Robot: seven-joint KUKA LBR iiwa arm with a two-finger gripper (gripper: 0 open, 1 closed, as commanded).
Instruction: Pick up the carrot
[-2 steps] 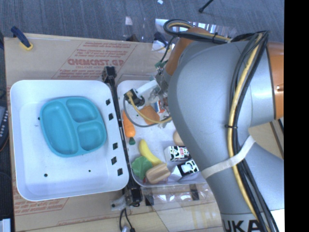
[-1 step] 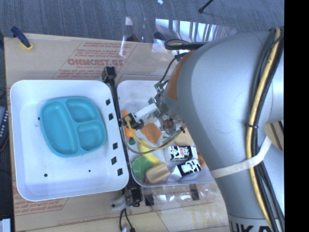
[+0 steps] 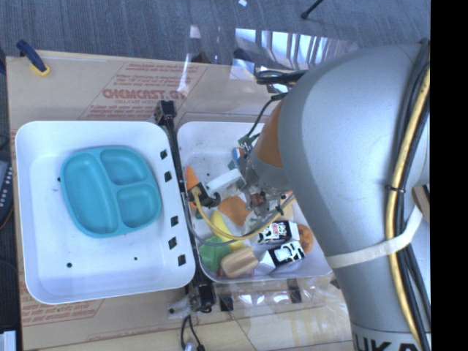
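Carrot (image 3: 191,179) lies against the left wall of the right bin (image 3: 191,134), beside the yellow banana (image 3: 212,224); gripper (image 3: 257,196) hangs right of carrot, finger state indeterminate; best approach: shift left, descend clear of wall, straddle carrot only.

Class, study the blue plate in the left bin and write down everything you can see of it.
The blue plate is a light turquoise tray with rounded corners, seemingly smooth plastic. Raised ridges split it into three compartments: one long section on its left side and two smaller ones on its right. It lies flat, right side up, slightly rotated, on the floor of the left white bin, in the upper half. It holds no food, and only the bin floor touches it.
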